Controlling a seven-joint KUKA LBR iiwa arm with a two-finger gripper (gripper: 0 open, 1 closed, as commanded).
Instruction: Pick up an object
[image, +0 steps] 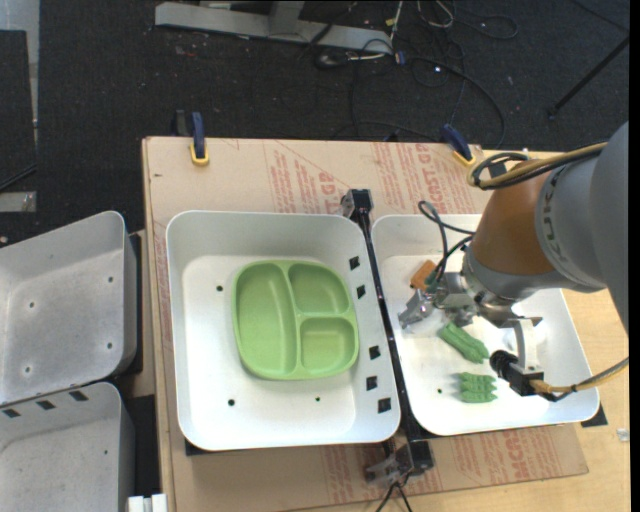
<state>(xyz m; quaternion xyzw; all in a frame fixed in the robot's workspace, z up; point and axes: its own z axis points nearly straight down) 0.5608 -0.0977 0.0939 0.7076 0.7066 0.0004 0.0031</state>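
Observation:
In the right bin (570, 330), a long green piece (462, 341) lies near the middle. A smaller ridged green piece (477, 387) sits closer to the front wall. A small orange object (424, 270) peeks out by the arm's left side. My gripper (418, 308) hangs low over the left part of this bin, just left of the long green piece and below the orange object. The grey arm with its orange band (515, 225) hides the bin's back half.
The left bin (190, 330) holds a light green divided plate (297, 320). A black divider with clips (378, 320) runs between the bins. Black cables (520, 375) trail from the wrist over the right bin. White panels (60, 290) lie off the bench's left.

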